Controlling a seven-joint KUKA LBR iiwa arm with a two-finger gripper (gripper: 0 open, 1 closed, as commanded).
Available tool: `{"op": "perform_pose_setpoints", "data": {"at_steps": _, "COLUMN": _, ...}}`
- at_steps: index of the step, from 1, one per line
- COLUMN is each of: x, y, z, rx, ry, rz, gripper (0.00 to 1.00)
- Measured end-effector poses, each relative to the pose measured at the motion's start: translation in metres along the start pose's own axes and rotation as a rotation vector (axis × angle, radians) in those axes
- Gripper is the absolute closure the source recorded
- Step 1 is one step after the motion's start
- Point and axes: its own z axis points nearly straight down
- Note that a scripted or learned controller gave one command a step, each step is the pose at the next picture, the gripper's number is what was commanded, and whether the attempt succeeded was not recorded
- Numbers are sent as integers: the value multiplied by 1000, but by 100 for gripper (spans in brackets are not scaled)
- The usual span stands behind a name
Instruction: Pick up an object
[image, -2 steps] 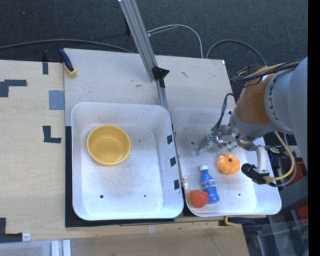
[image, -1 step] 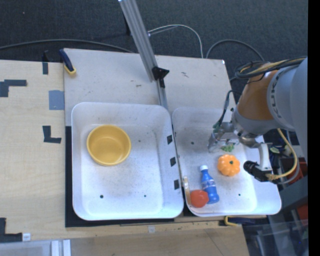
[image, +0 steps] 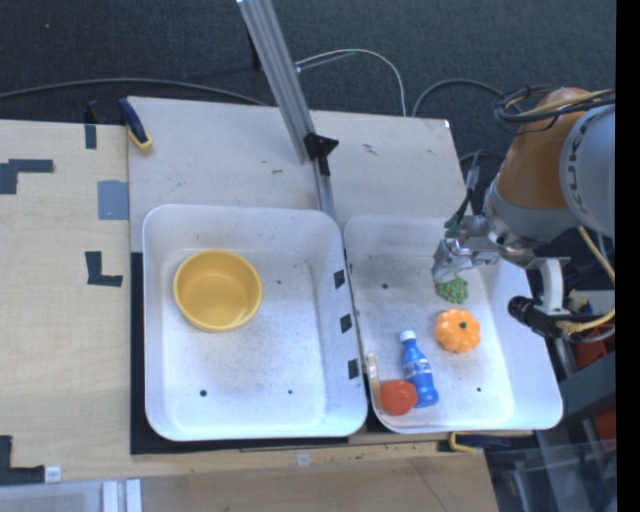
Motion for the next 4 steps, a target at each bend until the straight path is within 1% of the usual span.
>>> {"op": "perform_pose_setpoints", "data": {"at_steps": 1, "x": -3, "y": -1, "z": -63, "rx": -3, "ry": -1, "rz": 0, "gripper": 100}}
{"op": "perform_pose_setpoints", "data": {"at_steps": 2, "x": -3, "y": 0, "z": -110, "rx": -1, "ry": 0, "rz": -1, "gripper": 100}}
{"op": "perform_pose_setpoints", "data": {"at_steps": 3, "x": 44, "y": -23, "z": -91, "rx": 7, "ry": 2, "rz": -3, "gripper": 100}}
{"op": "perform_pose_setpoints", "data": {"at_steps": 4, "x": 91, "y": -31, "z": -88, "rx": 6, "ry": 2, "rz": -5, "gripper": 100}}
